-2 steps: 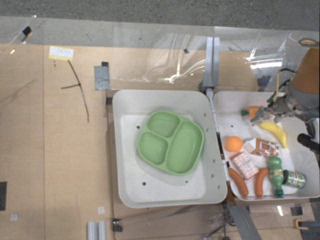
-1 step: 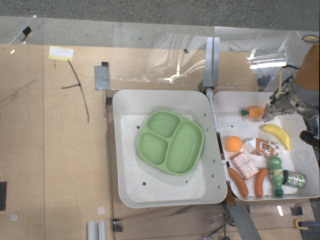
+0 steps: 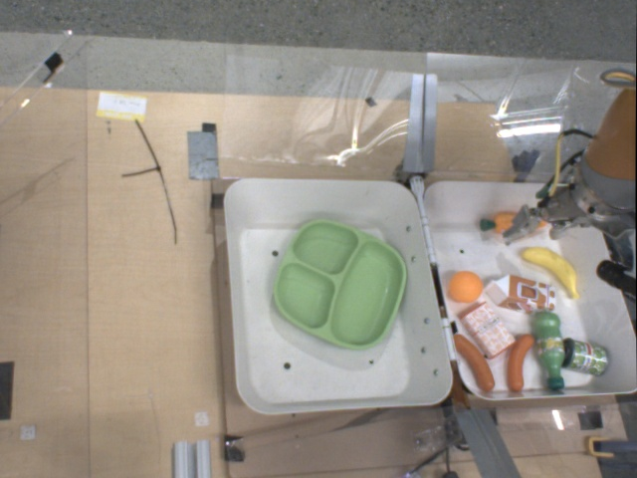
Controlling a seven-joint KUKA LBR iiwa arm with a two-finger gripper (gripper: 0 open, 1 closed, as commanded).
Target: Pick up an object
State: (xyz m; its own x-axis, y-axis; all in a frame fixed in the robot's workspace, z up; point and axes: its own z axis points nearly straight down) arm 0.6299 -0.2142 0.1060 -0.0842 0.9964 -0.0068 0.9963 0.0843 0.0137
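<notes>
step: approach, nothing lifted yet
gripper (image 3: 537, 219): low over right bin (image 3: 443, 202) at about 1 o'clock of it, reaching in from 3 o'clock
claw state: cannot tell, tips too small and blurred
target: likely toy carrot (image 3: 501, 223), just beside gripper at its 9 o'clock
carrot place: on bin floor, upper part of right bin
neighbours: banana (image 3: 553, 267) near at 5 o'clock, orange (image 3: 465, 287) further at 7 o'clock
left bin (image 3: 239, 267): green divided plate (image 3: 340, 284), not involved
next: centre over carrot, descend, close, lift straight up
</notes>
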